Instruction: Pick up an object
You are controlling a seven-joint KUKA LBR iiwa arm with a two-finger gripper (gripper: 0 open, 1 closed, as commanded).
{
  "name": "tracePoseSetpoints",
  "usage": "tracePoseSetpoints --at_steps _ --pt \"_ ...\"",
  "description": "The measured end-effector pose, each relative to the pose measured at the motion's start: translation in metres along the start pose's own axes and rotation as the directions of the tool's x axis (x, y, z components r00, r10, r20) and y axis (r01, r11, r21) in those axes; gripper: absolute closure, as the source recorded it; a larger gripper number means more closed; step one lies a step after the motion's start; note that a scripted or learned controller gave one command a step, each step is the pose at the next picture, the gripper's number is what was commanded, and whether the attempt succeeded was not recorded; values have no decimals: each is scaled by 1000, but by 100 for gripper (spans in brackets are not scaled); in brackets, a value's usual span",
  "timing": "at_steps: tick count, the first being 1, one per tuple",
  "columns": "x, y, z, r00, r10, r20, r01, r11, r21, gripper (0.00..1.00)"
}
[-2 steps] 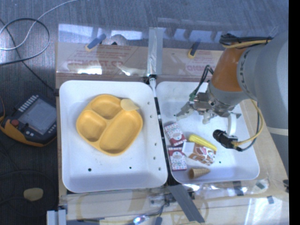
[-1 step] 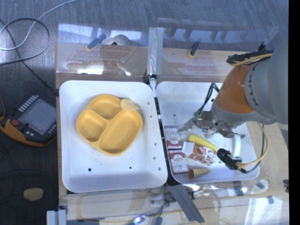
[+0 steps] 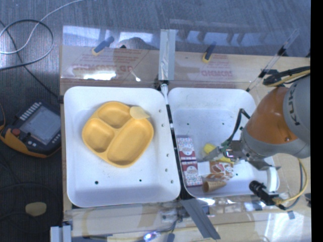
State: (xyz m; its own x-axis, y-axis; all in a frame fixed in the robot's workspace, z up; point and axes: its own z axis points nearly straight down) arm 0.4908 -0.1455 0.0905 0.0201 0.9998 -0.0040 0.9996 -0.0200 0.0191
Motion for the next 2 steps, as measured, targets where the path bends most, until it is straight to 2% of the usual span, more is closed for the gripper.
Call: tracePoseSetpoints --at_steps 1,2 --pt "0 1 -6 1000 1 -4 -1 1000 5 100" --pt "83 37 -107 994 111 -1 -111 993 26 100"
